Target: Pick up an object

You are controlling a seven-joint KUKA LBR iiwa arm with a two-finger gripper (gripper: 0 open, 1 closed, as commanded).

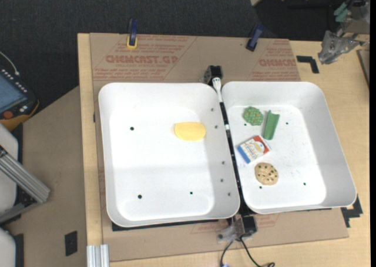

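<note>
Targeting the yellow disc (190, 132), alone mid-floor in the left bin (117, 160), looks cleanest: descend vertically, straddle it, close low; gripper (336, 48) is parked far right off the right bin (329, 142), grip state indeterminate.

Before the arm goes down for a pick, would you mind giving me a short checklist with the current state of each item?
1. Gripper parked away from both bins, at the upper right: ok.
2. Finger opening ready for a grasp: cannot tell, too small and blurred.
3. Targets available in the right bin: ok; green round piece, green block, small packet and cookie all lie there.
4. Spacing for a clean grasp: cookie stands apart, ok; the two green pieces lie close together, not ok.
5. Yellow oval alone in the left bin, well off the walls: ok.
</note>
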